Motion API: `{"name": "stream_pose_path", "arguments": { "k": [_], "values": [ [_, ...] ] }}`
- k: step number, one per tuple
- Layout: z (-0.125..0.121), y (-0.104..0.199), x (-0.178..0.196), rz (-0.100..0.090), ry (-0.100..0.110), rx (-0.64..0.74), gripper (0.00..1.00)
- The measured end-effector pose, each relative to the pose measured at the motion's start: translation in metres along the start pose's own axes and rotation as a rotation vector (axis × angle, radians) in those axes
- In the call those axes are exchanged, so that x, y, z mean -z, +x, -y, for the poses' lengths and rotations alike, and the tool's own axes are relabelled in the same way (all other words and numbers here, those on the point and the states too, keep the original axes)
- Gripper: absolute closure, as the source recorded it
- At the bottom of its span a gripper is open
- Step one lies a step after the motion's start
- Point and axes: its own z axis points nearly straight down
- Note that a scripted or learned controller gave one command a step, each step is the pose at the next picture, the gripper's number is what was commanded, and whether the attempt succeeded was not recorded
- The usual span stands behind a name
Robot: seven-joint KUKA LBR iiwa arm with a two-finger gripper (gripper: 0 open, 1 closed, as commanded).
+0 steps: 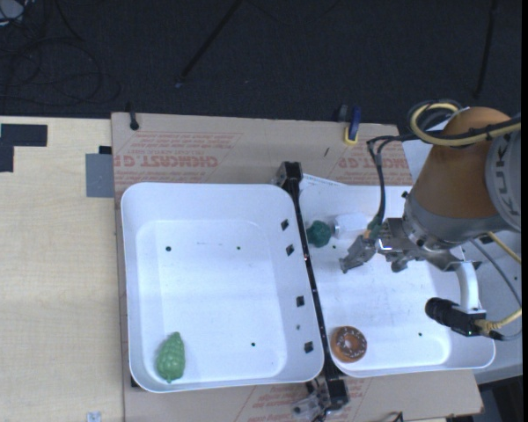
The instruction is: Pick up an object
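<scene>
nearest the camera, a brown ring-shaped donut toy point(348, 344) lies at the front-left corner of the right bin point(405, 359). a dark green toy point(319, 232) sits near that bin's back-left edge. the left bin point(202, 205) holds a light green object point(170, 357) at its front-left corner. gripper point(359, 255) hovers over the right bin, grasping nothing; whether it is released or clenched cannot be told. judged: pick not yet made.

You look down from one fixed camera set above the counter point(44, 262), tilted slightly so the far edge and the dark floor beyond sit at the top. It stands far enough back to take in both white bins: the left bin point(141, 209) in full, the right bin point(396, 354) partly covered by the arm point(462, 178) entering from your right.
</scene>
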Motion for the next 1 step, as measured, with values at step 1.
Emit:
{"name": "stream_pose_path", "arguments": {
  "k": [1],
  "values": [
    [-0.0446,-0.0121,-0.0844,0.002,0.001,0.002,0.00]
  ]
}}
